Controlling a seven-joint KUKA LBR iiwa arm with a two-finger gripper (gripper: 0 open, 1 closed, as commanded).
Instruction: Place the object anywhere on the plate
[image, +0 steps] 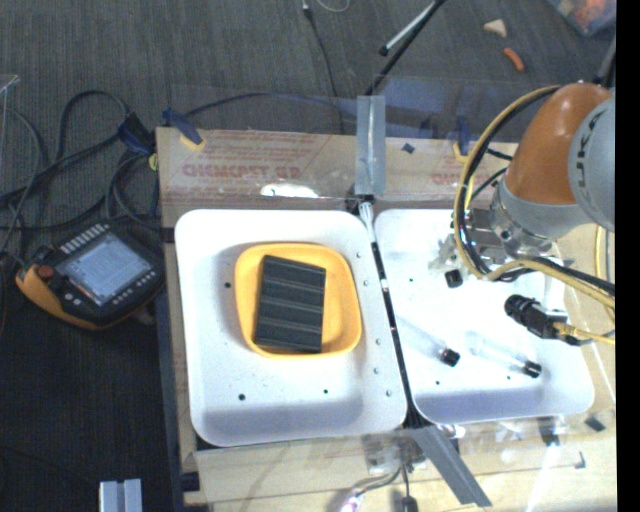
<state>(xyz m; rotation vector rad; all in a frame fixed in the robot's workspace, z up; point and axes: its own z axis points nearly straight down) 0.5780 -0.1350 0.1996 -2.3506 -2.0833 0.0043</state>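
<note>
Task object: a dark ribbed rectangular block (291, 302) is seen lying flat on the yellow plate (343, 300), inside the left white bin (210, 380).
Object axis: the long side of the block is set roughly along the near-far line of the camera view, leaning slightly; its ribs are laid crosswise.
Plate: the plate is seated near the middle of the left bin, with its rim exposed on all sides of the block.
End effector: the end effector (478, 252) is located over the far part of the right white bin (575, 400), below the orange band (545, 150) of the arm; its state cannot be told, as it is masked by the wrist and yellow cables (470, 200).
Key relation: the block is placed to the view's left of the end effector, across the divider between the bins, and well apart from it.
Contact: nothing is seen to touch the block except the plate.
Other items: small clear tubes with dark caps (505, 358) are scattered on the right bin floor; a teach pendant (90, 275) is set beside the surface.
Task status: it is judged that the placement is already satisfied.
</note>
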